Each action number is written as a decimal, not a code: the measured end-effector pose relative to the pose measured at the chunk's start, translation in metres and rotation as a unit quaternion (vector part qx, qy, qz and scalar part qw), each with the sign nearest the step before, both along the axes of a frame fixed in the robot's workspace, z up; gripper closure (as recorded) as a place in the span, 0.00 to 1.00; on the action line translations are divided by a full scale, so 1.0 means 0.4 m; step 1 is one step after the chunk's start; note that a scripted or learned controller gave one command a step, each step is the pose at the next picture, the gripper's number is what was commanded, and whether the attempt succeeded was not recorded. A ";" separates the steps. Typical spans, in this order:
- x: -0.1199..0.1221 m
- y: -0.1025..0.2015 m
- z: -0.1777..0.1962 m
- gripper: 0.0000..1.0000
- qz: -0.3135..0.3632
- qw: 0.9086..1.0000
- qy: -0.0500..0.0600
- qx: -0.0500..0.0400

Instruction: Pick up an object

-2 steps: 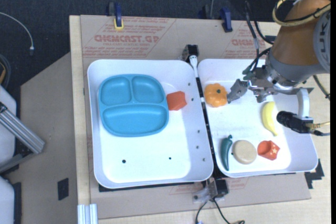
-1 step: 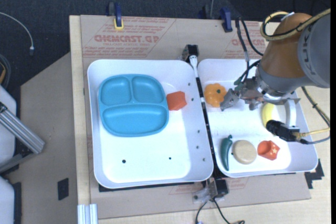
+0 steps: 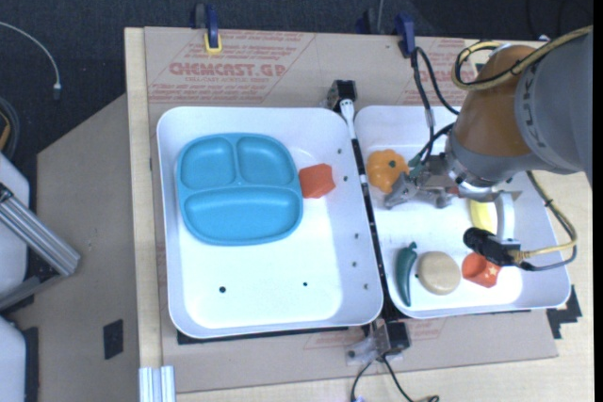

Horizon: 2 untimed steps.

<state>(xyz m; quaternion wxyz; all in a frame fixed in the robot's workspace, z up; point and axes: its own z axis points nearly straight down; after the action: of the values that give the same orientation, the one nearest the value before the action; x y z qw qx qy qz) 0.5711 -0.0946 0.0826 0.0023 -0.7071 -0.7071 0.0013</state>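
Claw (image 3: 403, 191) low in right bin (image 3: 537, 297) | pumpkin (image 3: 385, 169) touching its tip, likely target | grip: cannot tell | pepper (image 3: 406, 268) below it

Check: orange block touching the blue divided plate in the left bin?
Apart. The camera view shows a thin strip of white bin floor between the orange block and the blue divided plate rim.

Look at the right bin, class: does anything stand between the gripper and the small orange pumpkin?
Nothing visible does. The gripper sits low in the right bin, right beside the orange pumpkin at its lower right. The green pepper and beige round piece lie nearer the bin's front, off that line.
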 end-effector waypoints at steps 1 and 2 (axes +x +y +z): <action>0.003 -0.001 0.031 1.00 -0.001 1.000 -0.003 -0.001; 0.017 -0.002 0.185 1.00 0.000 1.000 -0.005 -0.002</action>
<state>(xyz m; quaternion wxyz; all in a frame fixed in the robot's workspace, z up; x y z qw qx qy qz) 0.5778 -0.0954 0.1566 -0.0024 -0.7069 -0.7073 -0.0011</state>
